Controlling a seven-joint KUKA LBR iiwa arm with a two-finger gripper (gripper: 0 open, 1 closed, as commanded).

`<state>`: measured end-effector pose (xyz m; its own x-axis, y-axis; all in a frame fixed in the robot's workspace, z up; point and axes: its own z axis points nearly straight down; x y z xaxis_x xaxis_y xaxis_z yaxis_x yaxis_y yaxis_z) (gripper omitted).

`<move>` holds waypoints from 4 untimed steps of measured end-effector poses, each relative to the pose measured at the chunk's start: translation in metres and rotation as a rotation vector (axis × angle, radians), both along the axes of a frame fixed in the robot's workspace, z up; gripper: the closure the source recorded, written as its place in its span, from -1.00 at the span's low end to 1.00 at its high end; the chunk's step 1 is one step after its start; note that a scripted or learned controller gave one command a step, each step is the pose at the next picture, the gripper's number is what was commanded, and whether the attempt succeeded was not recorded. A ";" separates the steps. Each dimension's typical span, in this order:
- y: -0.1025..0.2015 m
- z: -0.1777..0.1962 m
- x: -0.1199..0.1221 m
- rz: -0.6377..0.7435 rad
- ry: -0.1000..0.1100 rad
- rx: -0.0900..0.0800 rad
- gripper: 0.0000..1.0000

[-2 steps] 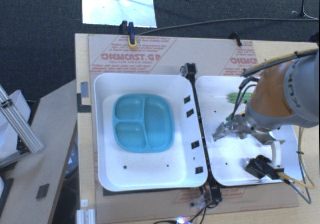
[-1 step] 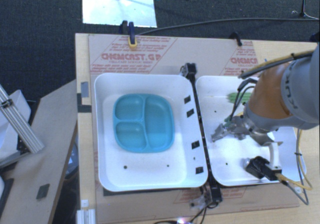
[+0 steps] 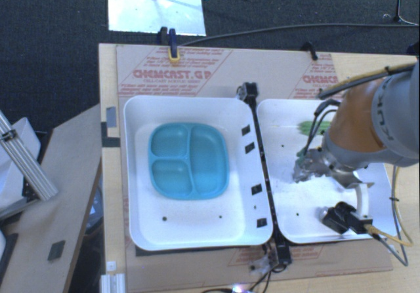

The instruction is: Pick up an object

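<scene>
The tool [image 3: 304, 171] sits low in the right bin [image 3: 283, 120], right of the frame's centre, its metal tip close to the bin's white floor. Whether it is spread or pressed together cannot be told from this angle, and nothing can be seen pinched in it. The grey arm [image 3: 387, 121], with its orange band, comes in from the right edge and covers much of that bin.

Just above the tool, near the bin's upper part, lies a small green thing [image 3: 308, 129], partly hidden by the arm. It is apart from the tool's tip, and its shape is unclear.

A row of black clips [image 3: 250, 148] runs down the seam where the two bins meet. In the left bin [image 3: 141, 223], at the middle of the frame, a blue plate [image 3: 189, 159] with three compartments lies flat, well apart from the tool.

Both bins rest on a clear sheet with red lettering [image 3: 197, 70], spread over the pale table [image 3: 109, 154]. A blue and yellow clamp [image 3: 172, 46] grips the sheet's upper edge.
</scene>
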<state>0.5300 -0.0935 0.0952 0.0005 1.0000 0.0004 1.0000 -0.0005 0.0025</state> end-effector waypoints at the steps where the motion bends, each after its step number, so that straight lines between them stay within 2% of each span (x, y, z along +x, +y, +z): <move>1: 0.002 0.057 0.010 0.005 -0.002 -0.001 1.00; 3: -0.009 0.171 0.009 0.005 -0.003 -0.002 1.00; 4: 0.039 0.173 0.023 0.009 -0.002 0.000 1.00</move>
<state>0.5530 -0.0545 0.2685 -0.0089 1.0000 0.0009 1.0000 0.0089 0.0041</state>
